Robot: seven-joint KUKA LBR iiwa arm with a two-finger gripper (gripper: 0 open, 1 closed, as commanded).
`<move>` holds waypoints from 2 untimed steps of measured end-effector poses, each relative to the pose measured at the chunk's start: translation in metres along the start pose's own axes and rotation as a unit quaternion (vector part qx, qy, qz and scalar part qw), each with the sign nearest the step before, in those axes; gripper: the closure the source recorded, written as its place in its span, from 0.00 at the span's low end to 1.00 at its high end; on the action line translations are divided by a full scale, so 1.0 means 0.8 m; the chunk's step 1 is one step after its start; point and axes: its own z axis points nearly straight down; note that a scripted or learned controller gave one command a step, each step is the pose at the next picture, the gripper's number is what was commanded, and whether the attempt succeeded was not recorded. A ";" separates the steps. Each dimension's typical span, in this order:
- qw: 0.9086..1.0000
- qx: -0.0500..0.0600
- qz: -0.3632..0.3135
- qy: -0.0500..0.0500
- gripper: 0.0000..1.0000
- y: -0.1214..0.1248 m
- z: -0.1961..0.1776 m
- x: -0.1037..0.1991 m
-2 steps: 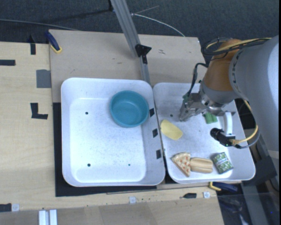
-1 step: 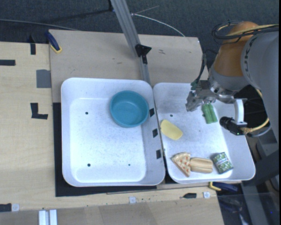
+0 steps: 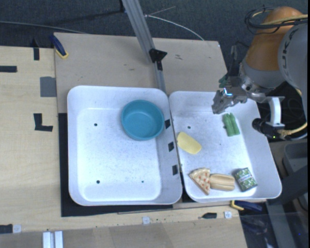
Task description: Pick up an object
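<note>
- Two shallow white bins sit side by side on the table (image 3: pixel 26 138): the left bin (image 3: pixel 88 174) mid-frame, the right bin (image 3: pixel 261 159) touching its right edge.
- A round blue bowl (image 3: pixel 142 119) stands in the left bin's upper right part.
- In the right bin, a green stick-shaped item (image 3: pixel 230 124) lies at the upper right, with the pincer (image 3: pixel 220 103) just above and left of it.
- A yellow oval piece (image 3: pixel 188 143) lies left of centre.
- Along the lower edge, left to right: a pizza-slice toy (image 3: pixel 200 180), a tan bread-roll toy (image 3: pixel 222 182) touching it, and a small green packet (image 3: pixel 245 179).
</note>
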 end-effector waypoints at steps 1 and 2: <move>1.000 0.002 -0.002 0.001 1.00 0.005 -0.003 0.060; 1.000 0.003 -0.003 0.002 1.00 -0.012 -0.001 0.136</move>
